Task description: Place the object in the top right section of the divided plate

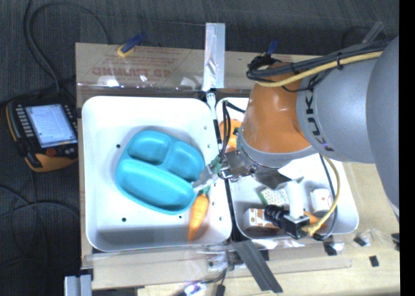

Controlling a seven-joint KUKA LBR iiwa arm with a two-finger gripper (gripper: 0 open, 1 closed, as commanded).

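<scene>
Carrot [198, 214], toy, orange w/ green top: lies in the left bin [104, 223], just off the divided plate's lower right edge, green end up toward the plate rim, tip pointing down-frame. Not in any section yet.

Largest first:

Arm [337, 107]: grey body w/ orange band, hangs over the right bin [343, 217] and the wall between bins, right of the plate. Hides much of what sits beneath.

Left bin: white, shallow; carries plate and carrot.

Divided plate [159, 168]: blue, set at a slant, one large section lower left, two small ones along the upper right side. Target judged to be the small section nearest the arm.

Pincer [217, 170]: low at the plate's right edge, just above the carrot's green end. Apart or together — cannot tell; nothing seen clamped in it.

Risks, as judged:
1. Grip on leaf end only; carrot may swing or slip out en route.
2. Carrot sits tight to plate rim; a descent could catch the rim and shove or tip the plate.
3. Target is small vs. carrot length; it may roll off into the big section or overhang.
4. Bin wall close to the pincer; poss. collision.
</scene>
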